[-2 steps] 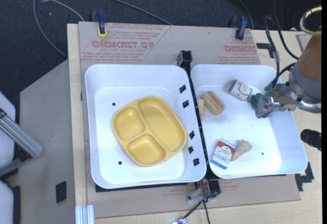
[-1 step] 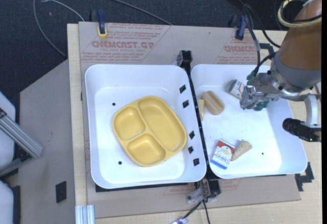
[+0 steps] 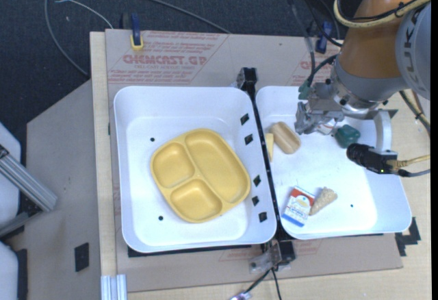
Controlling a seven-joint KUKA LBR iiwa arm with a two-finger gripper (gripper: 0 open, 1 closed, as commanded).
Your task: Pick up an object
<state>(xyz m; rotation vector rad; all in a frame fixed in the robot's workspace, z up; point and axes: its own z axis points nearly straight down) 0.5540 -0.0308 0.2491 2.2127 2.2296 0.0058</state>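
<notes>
Where the bench board shows above the bins, red print reads "CHEMCAST GP". Left bin [image 3: 130, 155]: a yellow three-compartment tray [image 3: 200, 174], long axis diagonal. Right bin [image 3: 393, 213]: a tan bread-like roll [image 3: 286, 138], diagonal (upper left to lower right); a red, white and blue carton [image 3: 298, 206]; a cone-shaped piece [image 3: 324, 199]; a green object [image 3: 348, 134]. The gripper [image 3: 316, 117] hovers beside the roll; its opening cannot be judged.

Glossy yellow plastic tray [image 3: 200, 175]
</notes>
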